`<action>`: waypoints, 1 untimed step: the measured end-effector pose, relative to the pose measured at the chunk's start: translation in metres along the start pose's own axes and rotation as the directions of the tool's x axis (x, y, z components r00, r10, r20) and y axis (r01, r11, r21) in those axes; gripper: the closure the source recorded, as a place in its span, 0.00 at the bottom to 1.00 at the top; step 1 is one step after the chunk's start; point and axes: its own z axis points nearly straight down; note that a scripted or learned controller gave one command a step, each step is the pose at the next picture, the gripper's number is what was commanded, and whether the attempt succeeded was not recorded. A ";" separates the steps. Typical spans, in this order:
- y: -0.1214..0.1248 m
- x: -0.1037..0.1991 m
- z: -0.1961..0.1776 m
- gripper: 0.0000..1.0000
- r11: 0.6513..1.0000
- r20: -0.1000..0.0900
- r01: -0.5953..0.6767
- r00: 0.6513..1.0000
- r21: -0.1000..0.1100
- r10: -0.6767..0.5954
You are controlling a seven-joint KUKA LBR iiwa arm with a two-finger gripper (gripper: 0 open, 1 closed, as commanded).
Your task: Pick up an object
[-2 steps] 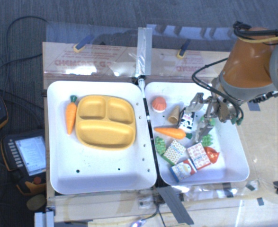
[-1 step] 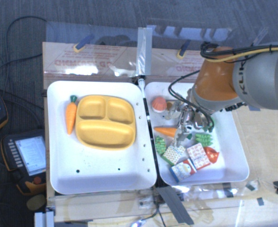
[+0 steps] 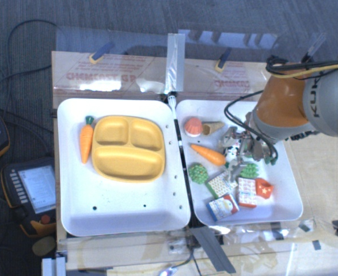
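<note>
My gripper [image 3: 238, 154] hangs low over the middle of the right bin [image 3: 284, 211], the grey arm with its orange band coming in from the right. Just left of it lies an orange carrot [image 3: 208, 153]. Below it sit a green bumpy toy [image 3: 198, 173], a green-and-white packet [image 3: 220, 184], a red-and-white box [image 3: 247, 191] and a blue-edged packet [image 3: 221, 206]. A pink ice-cream cone toy [image 3: 198, 127] lies at the bin's upper left. Something green [image 3: 250, 170] shows right under the gripper.
The left bin [image 3: 76, 211] holds a yellow compartment tray [image 3: 128, 147] and a second carrot [image 3: 86, 141] beside it. A metal divider strip [image 3: 180, 154] separates the bins. Cables and a pendant screen lie on the floor at left.
</note>
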 end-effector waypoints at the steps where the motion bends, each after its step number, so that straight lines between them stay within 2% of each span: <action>1: 0.046 -0.018 0.007 0.00 0.999 -0.008 0.044 0.999 -0.001 -0.044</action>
